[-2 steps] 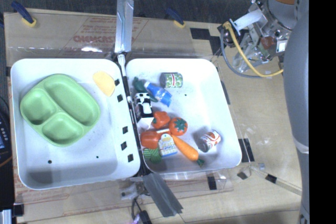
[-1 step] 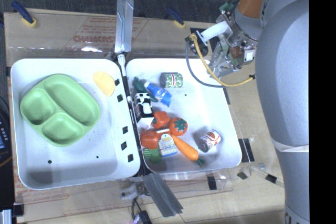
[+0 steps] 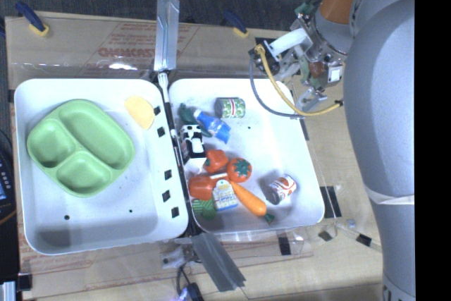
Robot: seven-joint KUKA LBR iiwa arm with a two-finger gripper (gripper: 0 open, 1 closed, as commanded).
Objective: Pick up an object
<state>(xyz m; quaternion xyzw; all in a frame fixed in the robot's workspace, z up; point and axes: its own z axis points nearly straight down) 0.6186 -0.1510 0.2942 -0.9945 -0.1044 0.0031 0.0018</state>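
Observation:
The right bin (image 3: 299, 151) holds a heap of toy food. A green can (image 3: 230, 108) lies near its far wall, with a blue bottle (image 3: 210, 123) and a black-and-white piece (image 3: 192, 139) beside it. Toward the front are a red pepper (image 3: 216, 161), a tomato (image 3: 239, 169), a carrot (image 3: 250, 199), a small carton (image 3: 225, 195) and a red-and-white can (image 3: 282, 188). My gripper (image 3: 294, 67) hangs over the bin's far right corner, above and apart from all of these, with a yellow cable looping under it.
The left bin (image 3: 42, 222) carries a green divided plate (image 3: 79, 146) and a yellow piece (image 3: 139, 111) by the divider. A metal bar (image 3: 165, 32) stands up behind the two bins. Blue clamps (image 3: 32, 16) grip the bench's far edge.

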